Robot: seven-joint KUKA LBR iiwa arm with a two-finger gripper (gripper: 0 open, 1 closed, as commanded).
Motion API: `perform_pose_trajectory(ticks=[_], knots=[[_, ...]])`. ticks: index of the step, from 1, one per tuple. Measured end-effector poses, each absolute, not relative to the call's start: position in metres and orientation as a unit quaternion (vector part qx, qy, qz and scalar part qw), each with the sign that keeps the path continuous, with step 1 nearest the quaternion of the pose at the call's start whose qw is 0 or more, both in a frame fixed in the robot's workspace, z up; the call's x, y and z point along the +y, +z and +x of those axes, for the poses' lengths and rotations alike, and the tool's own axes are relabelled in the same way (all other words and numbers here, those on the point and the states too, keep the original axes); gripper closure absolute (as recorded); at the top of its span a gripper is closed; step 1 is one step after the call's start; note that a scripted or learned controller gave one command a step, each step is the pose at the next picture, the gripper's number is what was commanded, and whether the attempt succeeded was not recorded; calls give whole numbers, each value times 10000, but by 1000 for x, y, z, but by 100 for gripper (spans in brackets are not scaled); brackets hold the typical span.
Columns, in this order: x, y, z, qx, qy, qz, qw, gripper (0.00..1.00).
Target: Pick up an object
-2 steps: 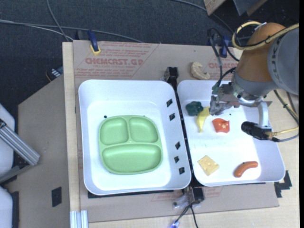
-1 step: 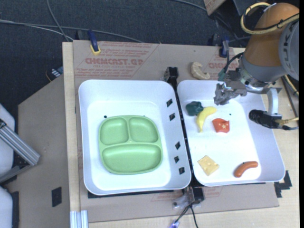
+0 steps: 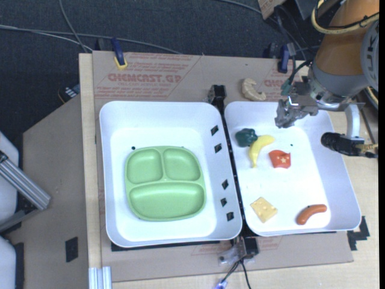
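Gripper (image 3: 289,116) hangs over the far edge of the right bin (image 3: 337,179), reaching in from the right on the grey arm (image 3: 343,47) with its orange band; whether it is wide or narrow I cannot tell from this slant, and nothing shows in its grasp.

Nearest in that right bin lie a yellow cheese wedge (image 3: 263,209) (pitted with holes) and, to its right, an orange-red sausage (image 3: 311,213), the two well apart. Farther back a red piece with pale spots (image 3: 280,159) sits near the bin's middle. Just left of it a yellow banana (image 3: 259,148) curves toward the near side, its far end touching a dark green lump (image 3: 245,137). These three sit near the gripper but on its near-left side, apart from it.

Left bin (image 3: 114,161) holds a pale green divided plate (image 3: 165,182), lying flat with two small compartments on its far side and one long compartment on its near side.

Beyond both bins, on the cardboard sheet (image 3: 150,77) that covers the bench, a small beige object (image 3: 252,89) rests just past the right bin's far rim, to the left of the gripper.
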State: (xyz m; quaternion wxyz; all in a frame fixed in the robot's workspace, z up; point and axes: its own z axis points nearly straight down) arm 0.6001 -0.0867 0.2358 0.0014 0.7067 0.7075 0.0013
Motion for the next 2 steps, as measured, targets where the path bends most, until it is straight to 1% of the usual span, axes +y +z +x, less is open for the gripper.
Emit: perform_pose_trajectory(ticks=[1,2], knots=[[-35,223,613,7087,5,7055,1,100],[12,216,619,7085,5,7057,-2,100]])
